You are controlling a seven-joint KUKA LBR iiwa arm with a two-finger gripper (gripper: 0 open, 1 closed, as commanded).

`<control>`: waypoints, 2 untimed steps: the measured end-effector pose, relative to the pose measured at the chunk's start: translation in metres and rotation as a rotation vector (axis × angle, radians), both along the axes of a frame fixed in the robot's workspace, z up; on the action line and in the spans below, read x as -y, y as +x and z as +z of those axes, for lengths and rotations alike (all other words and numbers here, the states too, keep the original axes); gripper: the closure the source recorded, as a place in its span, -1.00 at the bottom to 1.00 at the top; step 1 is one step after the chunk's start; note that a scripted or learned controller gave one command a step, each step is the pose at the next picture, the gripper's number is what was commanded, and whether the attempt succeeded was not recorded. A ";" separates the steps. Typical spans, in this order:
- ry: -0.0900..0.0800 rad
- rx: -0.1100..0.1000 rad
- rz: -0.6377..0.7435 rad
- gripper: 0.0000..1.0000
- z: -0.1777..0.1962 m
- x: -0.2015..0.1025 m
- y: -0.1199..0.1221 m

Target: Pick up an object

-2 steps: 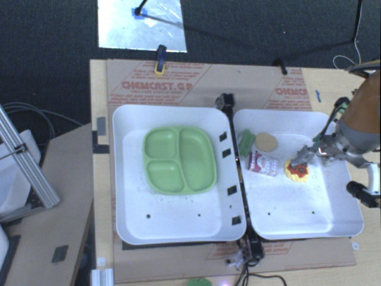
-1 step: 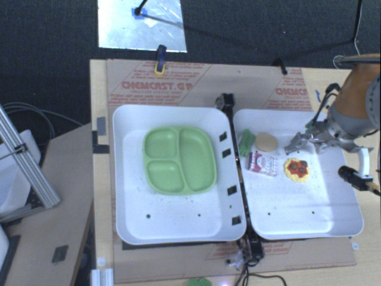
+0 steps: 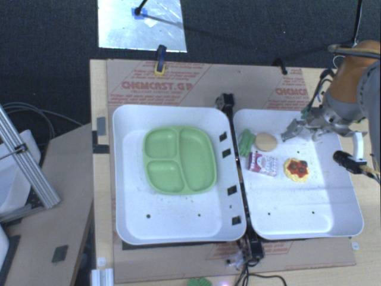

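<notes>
The right bin (image 3: 333, 219) holds several small objects near its back left. A green leafy piece (image 3: 246, 142) lies by the left wall, with a round tan bun (image 3: 266, 141) just right of it. Below them rests a pink-and-white packet (image 3: 263, 163). A yellow toy food with red spots (image 3: 296, 169) lies to the packet's right. My gripper (image 3: 294, 130) hangs over the back of the right bin, to the right of the bun and up-left of the yellow toy. Nothing is visibly held in it.
The left bin (image 3: 131, 219) holds a green divided plate (image 3: 179, 159). A black hinged divider (image 3: 233, 159) runs between the bins. The grey arm with its orange band (image 3: 351, 79) and a black cable fitting (image 3: 348, 159) overhang the right bin's right side.
</notes>
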State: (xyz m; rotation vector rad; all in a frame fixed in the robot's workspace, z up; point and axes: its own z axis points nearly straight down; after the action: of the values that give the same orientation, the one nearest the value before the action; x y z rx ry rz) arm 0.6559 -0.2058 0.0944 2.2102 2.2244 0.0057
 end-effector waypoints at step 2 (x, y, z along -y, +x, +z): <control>0.000 -0.001 -0.004 1.00 0.002 0.001 -0.076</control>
State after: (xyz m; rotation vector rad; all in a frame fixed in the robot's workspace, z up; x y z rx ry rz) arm 0.5801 -0.2066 0.0960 2.2156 2.2203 0.0049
